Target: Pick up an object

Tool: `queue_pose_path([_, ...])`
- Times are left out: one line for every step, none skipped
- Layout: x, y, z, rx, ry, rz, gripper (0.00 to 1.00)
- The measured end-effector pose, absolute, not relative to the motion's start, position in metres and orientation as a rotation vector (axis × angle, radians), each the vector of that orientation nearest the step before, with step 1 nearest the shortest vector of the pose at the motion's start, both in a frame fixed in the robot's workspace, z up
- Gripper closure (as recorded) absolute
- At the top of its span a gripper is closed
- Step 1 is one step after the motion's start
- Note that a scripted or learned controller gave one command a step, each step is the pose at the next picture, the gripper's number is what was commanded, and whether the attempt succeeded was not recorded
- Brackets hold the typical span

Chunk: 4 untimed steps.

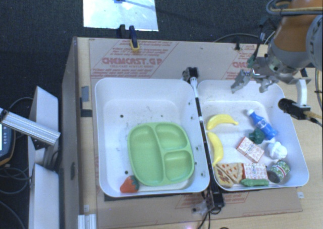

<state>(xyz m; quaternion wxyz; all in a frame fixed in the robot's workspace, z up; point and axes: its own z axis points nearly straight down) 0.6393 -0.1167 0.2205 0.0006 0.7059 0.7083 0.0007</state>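
Toys (252, 147) in rt bin; arm above its far rim, claw (251, 82) wide, holding nothing.

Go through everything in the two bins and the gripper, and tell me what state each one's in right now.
gripper: open, holding nothing, above right bin's far edge
green tray: flat, compartments bare
blue bottle: lying on its side
bananas: two, lying loose
strawberry: resting against the tray's corner

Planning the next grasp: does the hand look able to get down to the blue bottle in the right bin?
Probably yes. The hand hangs open above the right bin's far edge, and the blue bottle lies uncovered, though a dark green item touches its lower end.
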Motion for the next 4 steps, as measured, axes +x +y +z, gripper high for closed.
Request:
queue_pose_path([0.6, -0.159, 0.206, 2.219, 2.221, -0.001, 0.0])
queue_pose_path([0.597, -0.184, 0.102, 2.221, 2.223, -0.001, 0.0])
queue_pose_path([0.563, -0.18, 0.084, 2.221, 2.222, 0.0, 0.0])
queue_pose_path([0.534, -0.176, 0.085, 2.22, 2.221, 0.002, 0.0])
